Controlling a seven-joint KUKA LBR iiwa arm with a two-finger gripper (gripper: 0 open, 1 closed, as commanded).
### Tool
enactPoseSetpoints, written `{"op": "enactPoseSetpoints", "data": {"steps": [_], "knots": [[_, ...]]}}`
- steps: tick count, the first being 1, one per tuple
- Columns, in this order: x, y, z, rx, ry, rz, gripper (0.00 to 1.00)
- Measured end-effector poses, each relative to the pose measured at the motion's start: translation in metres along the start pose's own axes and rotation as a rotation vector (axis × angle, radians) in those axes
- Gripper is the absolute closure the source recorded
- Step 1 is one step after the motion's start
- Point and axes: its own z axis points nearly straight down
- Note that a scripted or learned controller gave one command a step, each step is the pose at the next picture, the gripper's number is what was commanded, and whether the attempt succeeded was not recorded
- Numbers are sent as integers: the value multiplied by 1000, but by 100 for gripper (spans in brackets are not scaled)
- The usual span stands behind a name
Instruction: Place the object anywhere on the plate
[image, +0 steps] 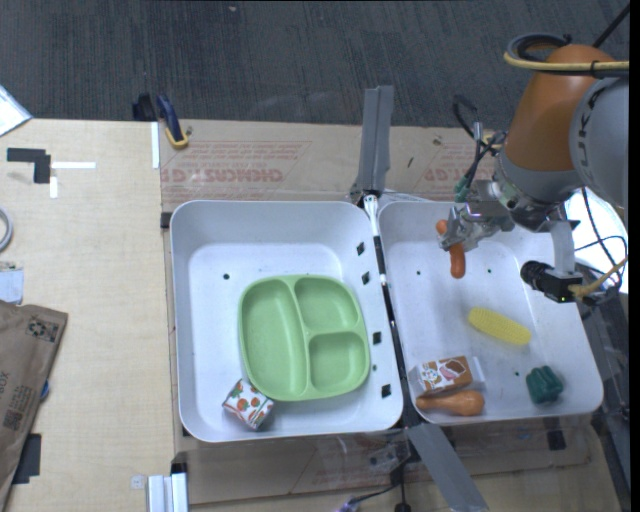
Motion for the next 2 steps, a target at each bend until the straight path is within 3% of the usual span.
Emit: {"op": "enactPoseSetpoints", "data": {"steps": [1, 2], "knots": [[52, -25, -1, -1, 2, 5, 100], [104, -66, -1, 0, 2, 69, 100]]}}
